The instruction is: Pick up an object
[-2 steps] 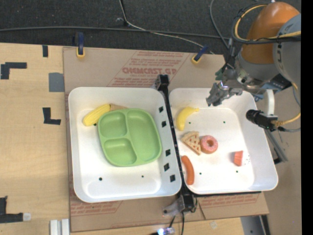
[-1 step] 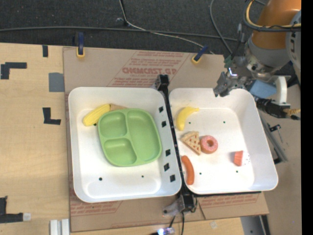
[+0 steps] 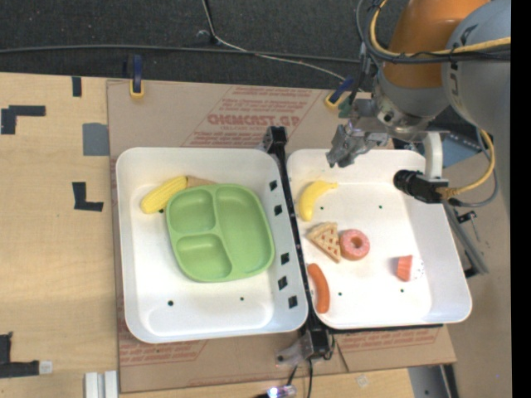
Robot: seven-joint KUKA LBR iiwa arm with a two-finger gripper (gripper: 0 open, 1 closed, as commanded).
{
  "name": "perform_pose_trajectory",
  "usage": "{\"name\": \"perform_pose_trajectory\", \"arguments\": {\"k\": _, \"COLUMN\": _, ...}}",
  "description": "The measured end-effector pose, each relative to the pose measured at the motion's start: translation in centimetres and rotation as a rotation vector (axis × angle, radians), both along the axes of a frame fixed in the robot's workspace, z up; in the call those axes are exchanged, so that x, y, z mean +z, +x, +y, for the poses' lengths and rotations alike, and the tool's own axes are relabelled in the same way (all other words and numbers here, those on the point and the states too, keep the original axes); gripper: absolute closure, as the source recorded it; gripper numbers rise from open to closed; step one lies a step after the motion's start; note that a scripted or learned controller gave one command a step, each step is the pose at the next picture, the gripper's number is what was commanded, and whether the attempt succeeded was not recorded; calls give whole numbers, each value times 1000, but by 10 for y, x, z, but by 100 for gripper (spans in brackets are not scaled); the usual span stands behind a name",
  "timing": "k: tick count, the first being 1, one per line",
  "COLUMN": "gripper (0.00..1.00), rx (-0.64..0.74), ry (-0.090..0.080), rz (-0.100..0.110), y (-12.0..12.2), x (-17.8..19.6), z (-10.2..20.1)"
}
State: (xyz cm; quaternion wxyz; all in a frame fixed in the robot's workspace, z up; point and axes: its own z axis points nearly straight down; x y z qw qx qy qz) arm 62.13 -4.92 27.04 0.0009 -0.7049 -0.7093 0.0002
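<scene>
My gripper (image 3: pixel 342 154) hangs over the back left corner of the right bin (image 3: pixel 440 305), above and just right of a yellow banana (image 3: pixel 313 196), with nothing visible between its fingers. Further forward in that bin lie a waffle-patterned wedge (image 3: pixel 325 240), a pink doughnut (image 3: pixel 355 244), a small red piece (image 3: pixel 403 267) and an orange sausage (image 3: pixel 319 287). In the left bin (image 3: pixel 141 305) sits a green divided plate (image 3: pixel 220 230), with a yellow corn cob (image 3: pixel 163 193) at its back left edge.
A black divider clip strip (image 3: pixel 286 222) runs between the two bins. Cables and a black fitting (image 3: pixel 419 185) hang at the right bin's back right edge. The brown board (image 3: pixel 241 114) under the bins carries an orange clamp (image 3: pixel 136 85).
</scene>
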Motion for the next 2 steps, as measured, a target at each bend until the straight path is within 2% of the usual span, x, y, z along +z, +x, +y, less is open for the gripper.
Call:
{"name": "perform_pose_trajectory", "arguments": {"k": 1, "gripper": 100, "rx": 0, "ry": 0, "rz": 0, "y": 0, "x": -6, "z": 56}}
{"name": "perform_pose_trajectory", "arguments": {"k": 2, "gripper": 100, "rx": -2, "ry": -2, "rz": 2, "y": -7, "x": -33, "z": 103}}
